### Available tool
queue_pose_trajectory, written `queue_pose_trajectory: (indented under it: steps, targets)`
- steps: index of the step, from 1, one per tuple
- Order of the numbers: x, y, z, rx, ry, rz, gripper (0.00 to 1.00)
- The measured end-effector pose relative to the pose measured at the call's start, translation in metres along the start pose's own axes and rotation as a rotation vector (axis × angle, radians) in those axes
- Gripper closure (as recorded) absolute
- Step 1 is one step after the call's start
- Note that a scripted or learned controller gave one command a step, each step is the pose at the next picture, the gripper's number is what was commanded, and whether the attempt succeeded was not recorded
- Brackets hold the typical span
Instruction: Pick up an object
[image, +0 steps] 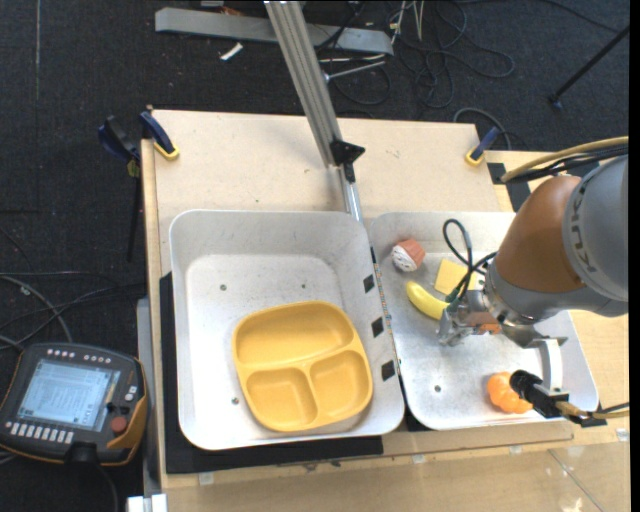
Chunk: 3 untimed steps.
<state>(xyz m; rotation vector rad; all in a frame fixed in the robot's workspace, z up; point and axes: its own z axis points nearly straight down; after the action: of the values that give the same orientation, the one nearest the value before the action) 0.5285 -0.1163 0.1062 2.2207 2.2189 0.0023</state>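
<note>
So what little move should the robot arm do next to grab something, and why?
Probably a short drop straight down onto the curved yellow banana. The gripper sits low in the right white bin, just beside the banana's near end, and nothing shows between its tips yet. The orange round fruit and the red-and-white ball lie farther off.

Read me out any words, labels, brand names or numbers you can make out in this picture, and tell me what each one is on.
No text can be read anywhere.
Teach pendant: its screen is lit, but the contents are too small and blurred to read.
Divider between the bins: dark tags, no legible marks.
Yellow tray, banana, ball, orange object: no print visible.
</note>
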Motion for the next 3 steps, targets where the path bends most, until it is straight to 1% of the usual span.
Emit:
queue_pose_trajectory:
  steps: [1,2,3]
  targets:
    - [-0.003,-0.003,-0.043,0.0,0.0,-0.001,1.0]
    - [0.005,-0.004,-0.09,-0.002,0.0,-0.004,1.0]
    - [0.002,0.007,-0.146,-0.004,-0.001,-0.004,1.0]
